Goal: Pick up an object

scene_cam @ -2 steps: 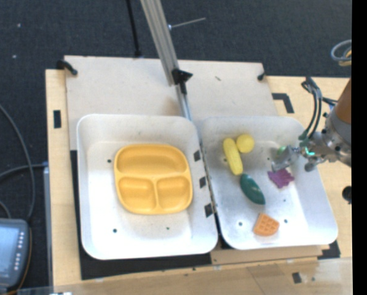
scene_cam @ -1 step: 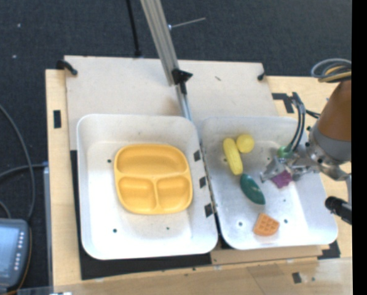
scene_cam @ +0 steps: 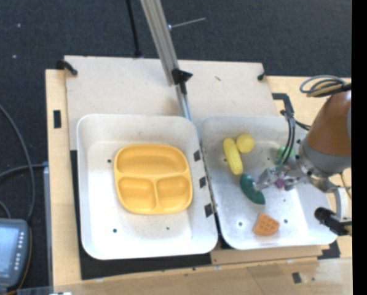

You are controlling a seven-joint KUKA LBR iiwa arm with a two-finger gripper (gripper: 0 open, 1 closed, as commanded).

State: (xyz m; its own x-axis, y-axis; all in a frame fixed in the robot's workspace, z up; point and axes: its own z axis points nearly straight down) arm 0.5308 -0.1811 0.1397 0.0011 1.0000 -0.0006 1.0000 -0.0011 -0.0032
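Counting four in the right bin [scene_cam: 232,235] — perhaps one more: yellow [scene_cam: 233,156], yellow [scene_cam: 245,143], green [scene_cam: 252,189], orange [scene_cam: 265,225].

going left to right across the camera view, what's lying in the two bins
yellow divided plate → yellow banana → yellow ball → dark green piece → orange waffle piece → gripper
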